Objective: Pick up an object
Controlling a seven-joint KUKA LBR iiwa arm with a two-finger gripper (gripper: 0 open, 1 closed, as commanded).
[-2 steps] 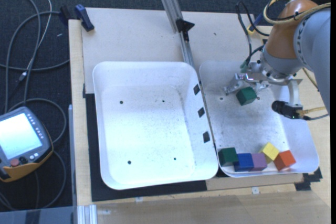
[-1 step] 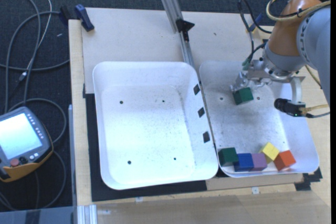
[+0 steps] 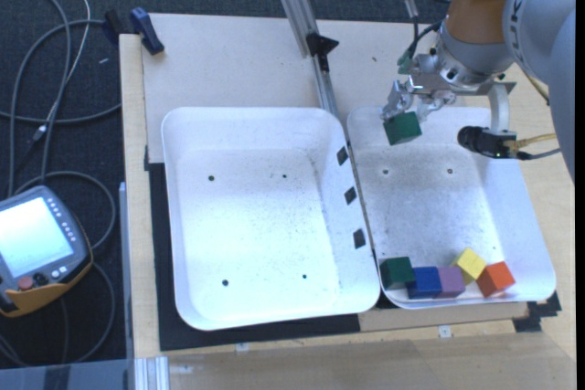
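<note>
Gripper closed on green block, hanging just below the fingers, upper right bin.

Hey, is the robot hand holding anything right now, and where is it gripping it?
Yes. The hand holds a green block by its upper part, lifted above the right bin.

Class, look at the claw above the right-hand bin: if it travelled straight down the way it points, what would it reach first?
Probably the bare floor of the right bin. The claw holds a green block, which would land first; depth is uncertain.
</note>
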